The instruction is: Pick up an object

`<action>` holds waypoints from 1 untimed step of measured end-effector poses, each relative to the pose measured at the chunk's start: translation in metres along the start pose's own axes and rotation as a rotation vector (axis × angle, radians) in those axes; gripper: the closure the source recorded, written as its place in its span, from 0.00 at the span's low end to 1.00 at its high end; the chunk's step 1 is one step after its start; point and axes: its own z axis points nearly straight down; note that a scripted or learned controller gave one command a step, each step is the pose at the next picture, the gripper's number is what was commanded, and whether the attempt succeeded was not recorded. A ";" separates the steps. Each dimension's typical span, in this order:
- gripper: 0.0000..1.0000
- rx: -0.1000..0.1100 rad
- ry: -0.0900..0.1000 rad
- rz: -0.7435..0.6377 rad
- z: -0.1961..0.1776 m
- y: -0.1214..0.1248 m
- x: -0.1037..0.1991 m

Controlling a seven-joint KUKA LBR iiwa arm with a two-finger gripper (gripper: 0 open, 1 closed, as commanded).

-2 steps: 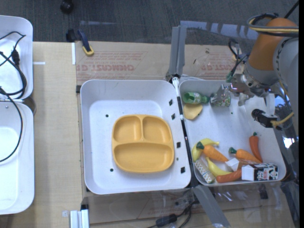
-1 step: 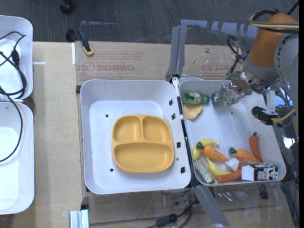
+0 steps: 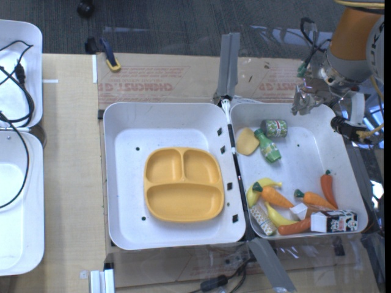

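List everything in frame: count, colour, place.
bins: 2, white, side by side on the bench
divided plate: 1, yellow, left bin
can: 1, green, right bin, far side
bottle: 1, green, beside the can
yellow slice: 1, right bin, left wall
carrots: about 4, orange, right bin, near side
bananas: 2, yellow, among the carrots
carton: 1, black and white, near right corner
arm: 1, grey, orange band
gripper: 1, over right bin's far edge

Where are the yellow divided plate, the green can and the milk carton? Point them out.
yellow divided plate (image 3: 183,185), camera view, centre ridge.
green can (image 3: 275,128), camera view, side.
milk carton (image 3: 333,222), camera view, side face.
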 end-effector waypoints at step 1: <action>0.00 0.001 0.000 0.000 0.001 0.000 0.000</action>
